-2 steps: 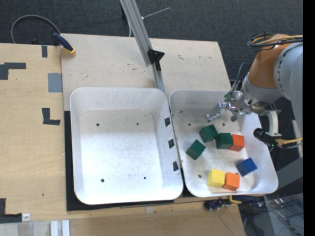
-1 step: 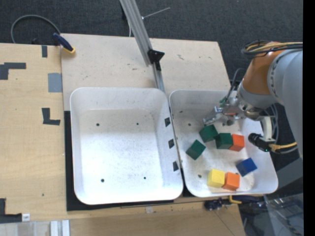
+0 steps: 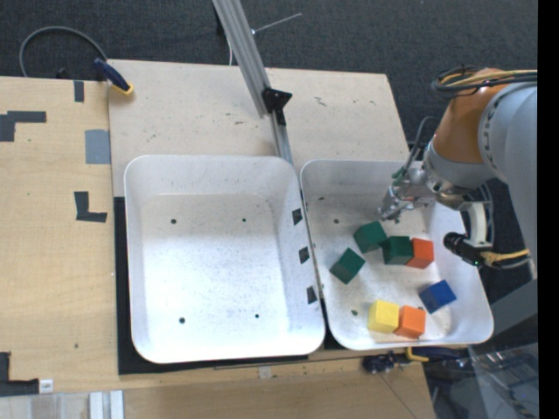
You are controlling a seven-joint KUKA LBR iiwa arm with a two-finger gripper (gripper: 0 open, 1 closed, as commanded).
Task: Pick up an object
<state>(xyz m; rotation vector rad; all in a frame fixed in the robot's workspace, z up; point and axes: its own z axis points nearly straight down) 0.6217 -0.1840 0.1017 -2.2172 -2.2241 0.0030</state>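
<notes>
Just below the pincer (image 3: 395, 209): green block (image 3: 370, 236).

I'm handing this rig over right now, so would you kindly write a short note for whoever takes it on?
End effector: low over the upper part of the right bin, nothing visibly held.
Blocks, all in the right bin: three green, one just below the end effector, one touching an orange block, one further left. A blue block sits lower right; a yellow block and another orange block touch near the front wall.
Done: no block lifted yet.
Left: grasp one and lift it; the nearest green block looks the likeliest.
</notes>
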